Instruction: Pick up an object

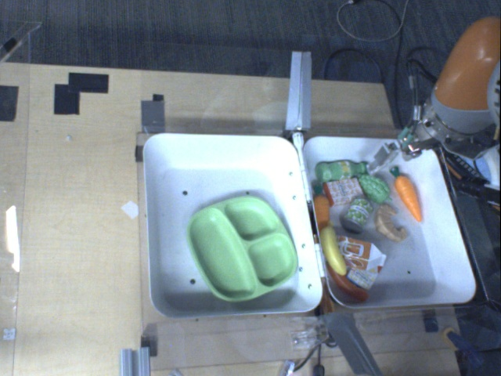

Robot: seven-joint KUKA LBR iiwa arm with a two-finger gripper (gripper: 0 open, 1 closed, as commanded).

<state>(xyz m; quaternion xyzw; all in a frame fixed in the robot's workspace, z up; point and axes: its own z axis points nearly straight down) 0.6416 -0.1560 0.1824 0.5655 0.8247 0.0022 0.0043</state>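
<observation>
In the camera view, the metal two-finger gripper hovers at the right white bin's upper edge, empty; its opening cannot be judged. Just below lies the orange plastic carrot, beside piled toy groceries. A green divided tray sits in the left bin.

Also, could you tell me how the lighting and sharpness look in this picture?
In the camera view, soft even light; the green divided plate casts a faint shadow on the left bin; a pale glare streak lies on the bench at far left; the small packets beside the carrot are too blurred to read.
</observation>
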